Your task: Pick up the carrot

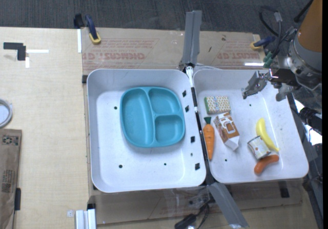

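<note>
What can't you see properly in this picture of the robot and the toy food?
- Gripper: small and dark in the camera view, so open or shut is unclear.
- Arm: cut off by the right edge.
- Can: partly covered by the banana; label too small to read.
- Carrot: lies by the right bin's left wall; touching it or not is unclear.

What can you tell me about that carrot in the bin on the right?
The carrot is small and looks like a plastic toy: smooth orange body with a green stub on top. It lies flat, lengthwise, green end pointing away from the viewer, at the left edge of the right bin, close against the wall. A small carton lies just to its right. Nothing grips it.
</note>
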You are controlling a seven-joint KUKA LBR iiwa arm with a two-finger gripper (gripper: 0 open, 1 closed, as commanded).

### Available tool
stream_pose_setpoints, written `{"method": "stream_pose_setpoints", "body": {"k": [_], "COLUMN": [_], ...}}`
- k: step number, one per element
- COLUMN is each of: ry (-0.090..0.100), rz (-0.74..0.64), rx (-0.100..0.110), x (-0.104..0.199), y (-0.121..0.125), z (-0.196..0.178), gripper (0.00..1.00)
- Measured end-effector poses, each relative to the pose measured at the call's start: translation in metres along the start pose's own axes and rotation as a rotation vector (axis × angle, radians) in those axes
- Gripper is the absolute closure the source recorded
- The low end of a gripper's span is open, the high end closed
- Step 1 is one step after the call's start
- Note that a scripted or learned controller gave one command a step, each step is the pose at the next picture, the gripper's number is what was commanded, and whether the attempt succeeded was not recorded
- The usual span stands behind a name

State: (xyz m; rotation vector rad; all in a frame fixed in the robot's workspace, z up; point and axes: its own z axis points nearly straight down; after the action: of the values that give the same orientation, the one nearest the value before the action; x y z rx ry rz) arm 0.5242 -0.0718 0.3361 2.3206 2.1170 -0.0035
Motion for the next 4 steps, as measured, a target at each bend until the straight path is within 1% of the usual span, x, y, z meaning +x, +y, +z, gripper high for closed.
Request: {"method": "stream_pose_setpoints", "body": {"k": [1, 2, 3, 4], "ry": [0.000, 0.001, 0.001, 0.000], "rz": [-0.265, -0.684, -0.995, -1.173], "rx": [-0.002, 0.000, 0.001, -0.001], "x": [0.046, 0.122, 0.148, 0.238], "y": [-0.044, -0.057, -0.060, -0.068], "z": [-0.058, 0.045, 0.085, -0.017], "gripper": [0.00, 0.00, 0.00, 0.00]}}
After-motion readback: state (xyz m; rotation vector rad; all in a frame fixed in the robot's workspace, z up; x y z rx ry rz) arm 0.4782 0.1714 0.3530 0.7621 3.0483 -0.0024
